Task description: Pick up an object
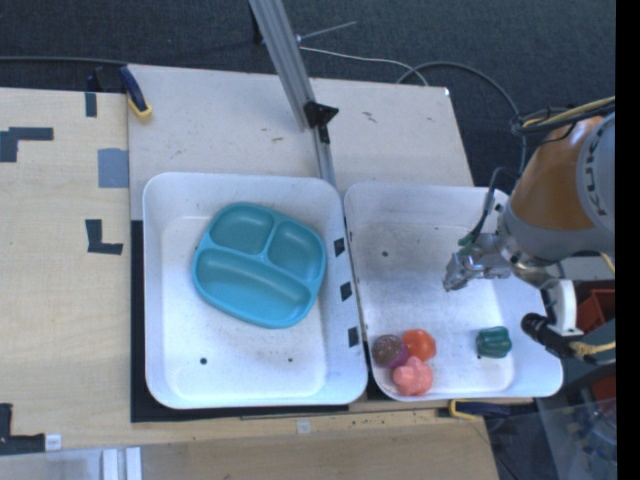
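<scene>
Bins (160,268): two; plate (260,264): one; small objects (404,358): four.

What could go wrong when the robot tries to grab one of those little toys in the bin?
The purple ball, orange piece and pink piece sit bunched together by the right bin's front wall, so the gripper might knock them apart or bump the wall. The green piece lies on its own but is small, so it could slip away.
</scene>
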`<state>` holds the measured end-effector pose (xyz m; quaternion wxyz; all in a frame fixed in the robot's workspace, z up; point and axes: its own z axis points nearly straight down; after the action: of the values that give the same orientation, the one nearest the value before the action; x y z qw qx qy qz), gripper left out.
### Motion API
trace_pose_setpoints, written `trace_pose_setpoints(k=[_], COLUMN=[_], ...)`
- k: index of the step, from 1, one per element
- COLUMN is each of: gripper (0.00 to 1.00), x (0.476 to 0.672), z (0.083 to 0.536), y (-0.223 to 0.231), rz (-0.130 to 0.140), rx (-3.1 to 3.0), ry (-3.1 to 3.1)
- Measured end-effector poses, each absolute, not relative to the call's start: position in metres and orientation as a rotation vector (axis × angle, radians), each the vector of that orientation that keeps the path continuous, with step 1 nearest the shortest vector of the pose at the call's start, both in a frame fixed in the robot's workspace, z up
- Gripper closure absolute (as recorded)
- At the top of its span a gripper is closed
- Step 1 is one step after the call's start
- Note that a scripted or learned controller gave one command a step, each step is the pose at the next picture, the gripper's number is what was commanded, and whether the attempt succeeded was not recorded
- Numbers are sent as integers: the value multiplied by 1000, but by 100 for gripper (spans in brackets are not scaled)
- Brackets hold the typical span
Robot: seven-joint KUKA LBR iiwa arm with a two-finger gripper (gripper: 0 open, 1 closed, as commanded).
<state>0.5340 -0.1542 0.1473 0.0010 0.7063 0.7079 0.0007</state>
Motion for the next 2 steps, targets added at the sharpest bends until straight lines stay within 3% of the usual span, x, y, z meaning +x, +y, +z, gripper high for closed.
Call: trace_pose_setpoints(k=[1,2], gripper=[100,100], x=[525,526], z=[197,212], y=[-155,-155], rz=[3,1], rx=[2218,2219], ry=[2221,2223])
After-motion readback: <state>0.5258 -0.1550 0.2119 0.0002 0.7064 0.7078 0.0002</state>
